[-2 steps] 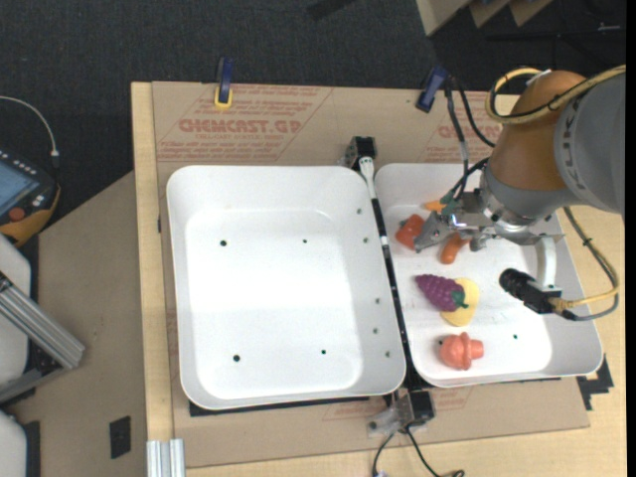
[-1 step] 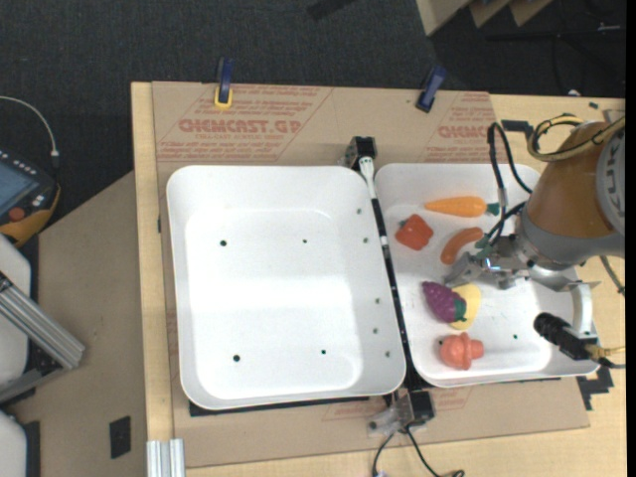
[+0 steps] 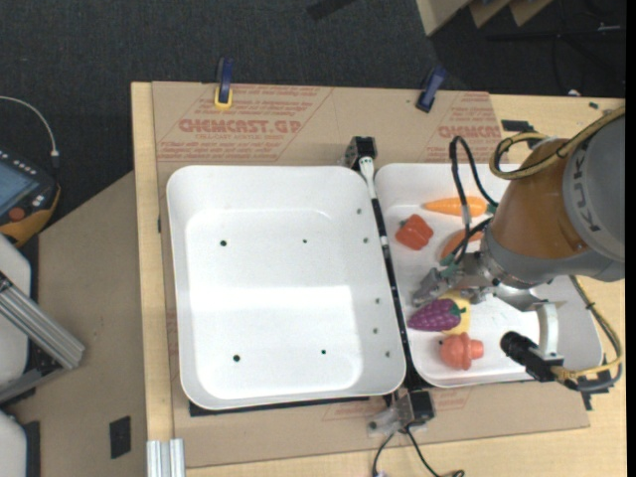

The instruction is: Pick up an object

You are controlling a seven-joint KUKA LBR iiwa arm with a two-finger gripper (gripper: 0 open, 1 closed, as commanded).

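"chemcast" is printed in red on the cardboard (image 3: 248,117) along the tabletop's far edge. the gripper (image 3: 447,284) is lowered beside purple grapes (image 3: 435,315) in the right bin (image 3: 393,182); its grip cannot be told.

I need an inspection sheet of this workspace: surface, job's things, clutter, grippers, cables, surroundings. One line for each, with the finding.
Surface: brown board bearing the left bin and the right bin side by side.
Job's things: in the right bin, a carrot, red piece, purple grapes and red-orange toy.
Clutter: nothing seen.
Grippers: gripper low over the right bin, just above the grapes; hold not visible.
Cables: black cable looping at the wrist; wires at the front edge.
Surroundings: dark floor, blue clamps on the board's far edge.
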